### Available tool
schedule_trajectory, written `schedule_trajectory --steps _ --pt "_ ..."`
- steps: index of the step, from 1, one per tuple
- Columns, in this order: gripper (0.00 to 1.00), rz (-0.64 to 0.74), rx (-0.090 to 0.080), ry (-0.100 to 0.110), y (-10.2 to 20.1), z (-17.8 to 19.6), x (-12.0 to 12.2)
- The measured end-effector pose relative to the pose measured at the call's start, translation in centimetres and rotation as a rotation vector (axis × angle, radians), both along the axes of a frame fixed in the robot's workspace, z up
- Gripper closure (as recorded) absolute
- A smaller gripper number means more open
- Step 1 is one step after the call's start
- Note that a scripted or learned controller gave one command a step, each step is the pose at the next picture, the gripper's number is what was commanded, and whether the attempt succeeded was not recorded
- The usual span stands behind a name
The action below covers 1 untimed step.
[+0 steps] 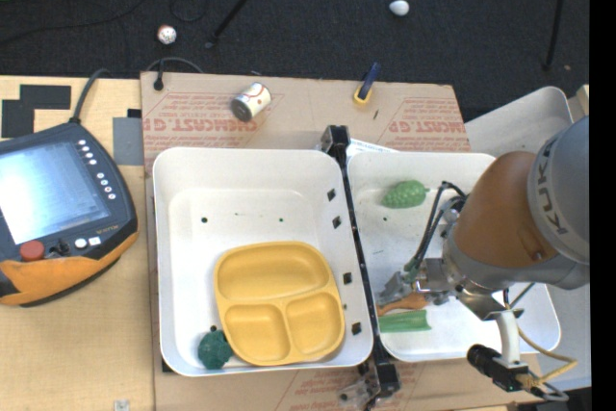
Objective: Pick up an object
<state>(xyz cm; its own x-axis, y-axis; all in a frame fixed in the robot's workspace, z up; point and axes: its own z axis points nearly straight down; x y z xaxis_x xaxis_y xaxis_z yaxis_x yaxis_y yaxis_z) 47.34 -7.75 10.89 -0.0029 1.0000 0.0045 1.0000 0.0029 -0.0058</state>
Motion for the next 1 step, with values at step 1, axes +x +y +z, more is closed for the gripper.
schedule_trajectory --steps 1 --pt "0.0 -0.006 -0.005 0.0 5.82 4.78 0.09"
